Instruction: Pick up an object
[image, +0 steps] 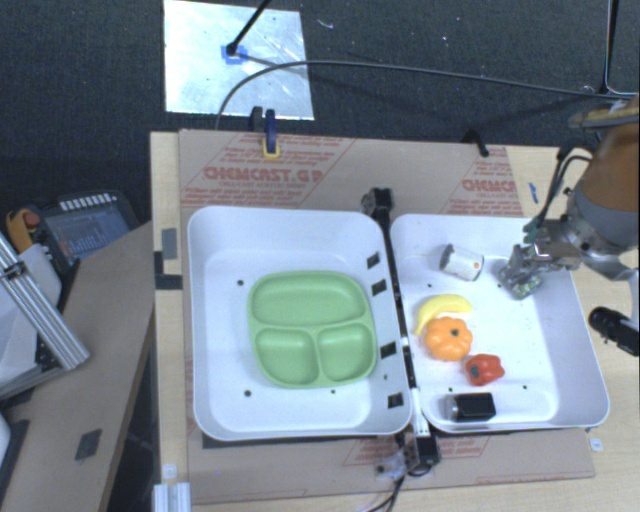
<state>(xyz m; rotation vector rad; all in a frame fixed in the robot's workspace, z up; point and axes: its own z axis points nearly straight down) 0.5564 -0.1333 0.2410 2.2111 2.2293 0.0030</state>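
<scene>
The right bin (570, 390) holds a small white cup (463, 263) lying on its side, a yellow banana (441, 308), an orange pumpkin-like fruit (448, 339), a red pepper (484, 369) and a black block (472, 406). My gripper (521, 279) hangs over the bin's upper right part, right of the white cup and apart from it. I see nothing between its fingers.
The left bin (215, 300) holds a green three-compartment plate (308, 328). A black divider strip (392, 300) runs between the bins. Cables cross the dark floor behind the bench. A control box (88, 228) sits on the table at left.
</scene>
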